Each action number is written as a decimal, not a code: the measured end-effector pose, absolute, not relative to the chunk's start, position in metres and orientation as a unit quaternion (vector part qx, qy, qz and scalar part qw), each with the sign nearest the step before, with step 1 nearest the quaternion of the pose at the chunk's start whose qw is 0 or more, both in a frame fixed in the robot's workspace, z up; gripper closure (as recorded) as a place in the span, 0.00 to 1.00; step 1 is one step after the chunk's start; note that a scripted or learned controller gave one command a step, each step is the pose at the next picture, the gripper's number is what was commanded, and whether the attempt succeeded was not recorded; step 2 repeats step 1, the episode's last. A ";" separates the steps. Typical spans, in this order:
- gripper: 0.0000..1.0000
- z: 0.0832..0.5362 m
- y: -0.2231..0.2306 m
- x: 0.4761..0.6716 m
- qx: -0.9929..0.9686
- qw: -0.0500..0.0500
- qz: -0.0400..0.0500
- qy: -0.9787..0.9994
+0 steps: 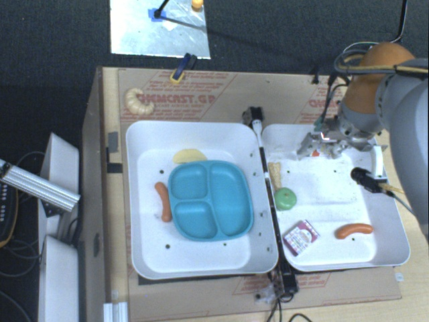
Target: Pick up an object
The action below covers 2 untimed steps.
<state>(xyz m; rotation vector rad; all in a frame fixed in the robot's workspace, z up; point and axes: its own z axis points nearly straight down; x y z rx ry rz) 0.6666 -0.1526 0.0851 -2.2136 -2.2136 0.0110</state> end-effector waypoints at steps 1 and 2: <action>0.00 0.085 -0.157 0.666 -0.707 0.006 0.004 -0.707; 0.00 0.085 -0.157 0.666 -0.707 0.006 0.004 -0.707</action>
